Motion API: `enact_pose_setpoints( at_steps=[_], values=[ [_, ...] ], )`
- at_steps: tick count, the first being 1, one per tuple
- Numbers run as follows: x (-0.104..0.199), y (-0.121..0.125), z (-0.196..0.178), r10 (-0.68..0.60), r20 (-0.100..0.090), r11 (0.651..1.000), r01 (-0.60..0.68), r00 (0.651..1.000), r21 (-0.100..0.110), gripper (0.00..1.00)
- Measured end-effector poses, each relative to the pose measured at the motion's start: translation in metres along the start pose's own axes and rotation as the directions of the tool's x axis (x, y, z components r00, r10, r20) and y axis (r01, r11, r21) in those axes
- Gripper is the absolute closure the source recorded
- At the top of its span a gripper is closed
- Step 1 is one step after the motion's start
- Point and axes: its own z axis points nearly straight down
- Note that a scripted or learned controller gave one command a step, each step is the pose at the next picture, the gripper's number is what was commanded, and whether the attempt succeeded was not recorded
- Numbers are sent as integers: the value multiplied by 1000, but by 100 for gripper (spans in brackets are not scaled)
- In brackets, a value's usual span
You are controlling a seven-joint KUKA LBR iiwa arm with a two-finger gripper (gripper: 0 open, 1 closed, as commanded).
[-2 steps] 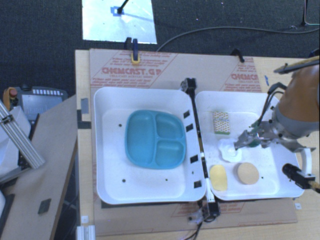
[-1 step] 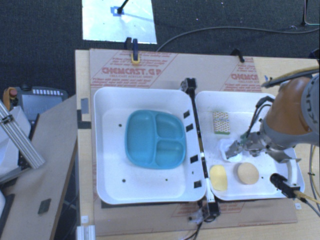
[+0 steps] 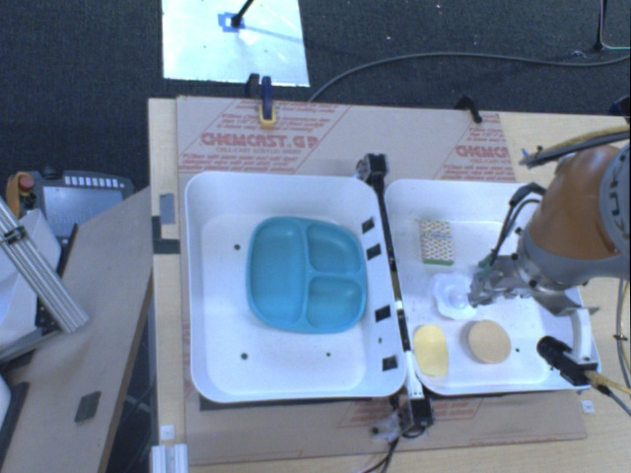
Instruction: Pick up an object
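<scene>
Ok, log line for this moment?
arm: over right bin | gripper: at clear object | grasp: unconfirmed | blue plate: left bin

A robotics lab: clamped white bins point(image 3: 212, 215) on a surface point(image 3: 325, 131), teach pendant point(image 3: 84, 200) at nine o'clock, loose cables point(image 3: 444, 59).

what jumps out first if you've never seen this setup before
The big blue divided plate lying in the left white bin draws the eye first. Next comes the grey arm with its orange band, reaching in from the right, with its tool low over a small clear object in the right bin. Near it lie a yellow piece, a round tan piece and a speckled sponge-like block.
</scene>
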Motion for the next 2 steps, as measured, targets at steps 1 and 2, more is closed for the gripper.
enact_pose_setpoints(
  at_steps=[1, 2],
  values=[
    [-1, 2, -43, -3, 1, 1000, 3, 1000, -4, 100],
    [-2, 5, -97, -4, 2, 1000, 4, 1000, -6, 100]
  ],
)
